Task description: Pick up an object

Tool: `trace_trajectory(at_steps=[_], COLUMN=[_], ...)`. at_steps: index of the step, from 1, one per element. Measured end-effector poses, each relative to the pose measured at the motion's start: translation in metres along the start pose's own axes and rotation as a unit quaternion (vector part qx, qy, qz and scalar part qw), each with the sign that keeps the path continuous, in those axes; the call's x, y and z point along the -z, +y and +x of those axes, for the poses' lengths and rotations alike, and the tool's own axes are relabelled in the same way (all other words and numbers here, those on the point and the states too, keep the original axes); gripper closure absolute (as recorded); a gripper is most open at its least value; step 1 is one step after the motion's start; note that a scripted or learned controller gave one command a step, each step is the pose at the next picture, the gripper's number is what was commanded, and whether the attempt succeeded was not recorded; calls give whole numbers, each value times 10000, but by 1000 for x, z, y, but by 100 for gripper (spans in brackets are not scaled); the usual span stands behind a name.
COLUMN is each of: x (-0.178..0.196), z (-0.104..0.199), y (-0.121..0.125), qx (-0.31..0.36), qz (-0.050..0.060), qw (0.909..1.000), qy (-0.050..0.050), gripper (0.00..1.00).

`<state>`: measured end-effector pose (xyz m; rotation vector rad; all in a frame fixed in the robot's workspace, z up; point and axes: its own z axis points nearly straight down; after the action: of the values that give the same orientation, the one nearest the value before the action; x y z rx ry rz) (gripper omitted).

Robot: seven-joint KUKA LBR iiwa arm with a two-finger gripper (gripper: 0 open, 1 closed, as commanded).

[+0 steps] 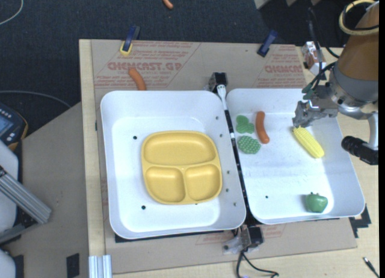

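Board (180, 60) printed "CHEMCAST", hand (305, 118) over corn (308, 142)

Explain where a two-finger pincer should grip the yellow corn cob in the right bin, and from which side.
Grip the corn cob across its middle, coming from above. It lies flat and slanted on the right bin, so its narrow width, crosswise to the long axis, probably suits the pincer best.

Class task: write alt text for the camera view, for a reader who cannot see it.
A grey robot gripper hangs over the top end of a yellow corn cob in the right bin, near a sausage and green pepper. The left bin holds a yellow divided tray.
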<state>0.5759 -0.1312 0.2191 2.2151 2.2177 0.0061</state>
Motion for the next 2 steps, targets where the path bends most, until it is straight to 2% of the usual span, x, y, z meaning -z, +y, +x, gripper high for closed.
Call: trace_trajectory(at_steps=[1, 2], x=[-6, 10], z=[41, 82], y=[-37, -72], qx=[9, 14], qz=[62, 56], qw=[10000, 10000], qy=[25, 28], gripper=[100, 100])
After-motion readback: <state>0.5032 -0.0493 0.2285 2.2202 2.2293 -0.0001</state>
